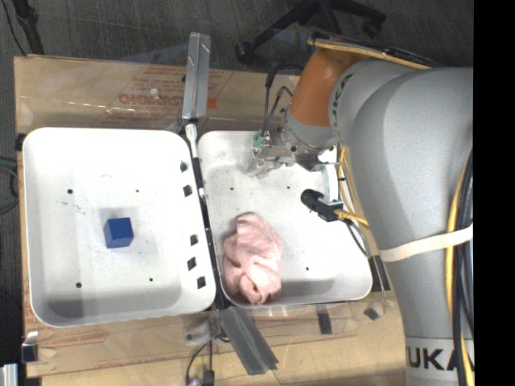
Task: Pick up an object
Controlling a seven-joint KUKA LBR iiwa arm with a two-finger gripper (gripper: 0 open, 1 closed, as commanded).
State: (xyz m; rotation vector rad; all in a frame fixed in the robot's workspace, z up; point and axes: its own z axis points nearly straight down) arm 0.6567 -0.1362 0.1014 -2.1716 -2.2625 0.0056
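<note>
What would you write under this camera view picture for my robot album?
Robot arm's gripper hovers at the right bin's far end, pink cloth nearby, blue cube in the left bin.

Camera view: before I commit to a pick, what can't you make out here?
- Gripper: too small and cluttered to tell open from shut, or whether anything is between them.
- Right bin: its right side is covered by the arm.
- Pink cloth: bunched up, so anything under it is hidden.
- Blue cube: fully in view.
</note>
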